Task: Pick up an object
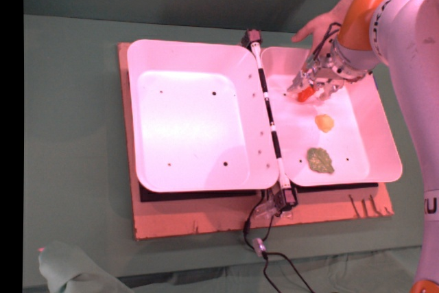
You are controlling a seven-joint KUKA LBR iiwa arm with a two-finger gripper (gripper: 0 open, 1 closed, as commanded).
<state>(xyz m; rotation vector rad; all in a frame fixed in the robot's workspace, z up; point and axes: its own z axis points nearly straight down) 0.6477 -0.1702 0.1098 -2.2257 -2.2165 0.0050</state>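
Observation:
My gripper (310, 88) hangs over the upper left part of the right bin (370, 147), reaching in from the right. A small orange-red object (305, 95) shows between its fingertips, and the fingers look shut on it. Further down the same bin lies a small yellow object (324, 123). A flat green leafy piece (319, 160) lies near the bin's front edge. Both lie apart from the gripper.
A person's hand (317, 27) reaches over the right bin's back rim, just behind the gripper. The left bin (195, 116) lies beside it. A black-and-white rod (269, 116) runs along the divide, with cables trailing off the front of the board.

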